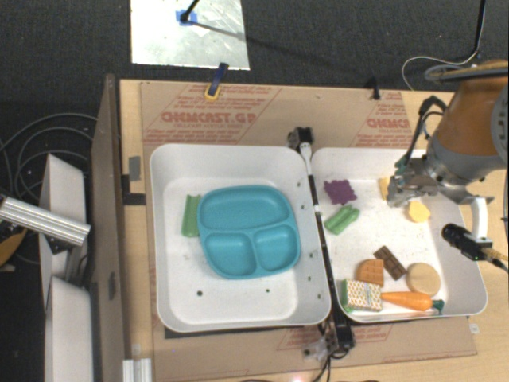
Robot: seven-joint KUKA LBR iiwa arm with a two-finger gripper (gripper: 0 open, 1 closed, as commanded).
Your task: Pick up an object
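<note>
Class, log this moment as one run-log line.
arm: over right bin | hand: beside yellow piece | left bin: teal tray

One fixed overhead camera slants down on both bins [238, 161].

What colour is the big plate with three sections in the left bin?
Turquoise blue. The divided plate shows clearly in the camera view.

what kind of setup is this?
Likely a robot grasping test bench, not a kitchen: two white bins side by side on a protective sheet, toy food like a carrot, and loose cables on the floor.
</note>
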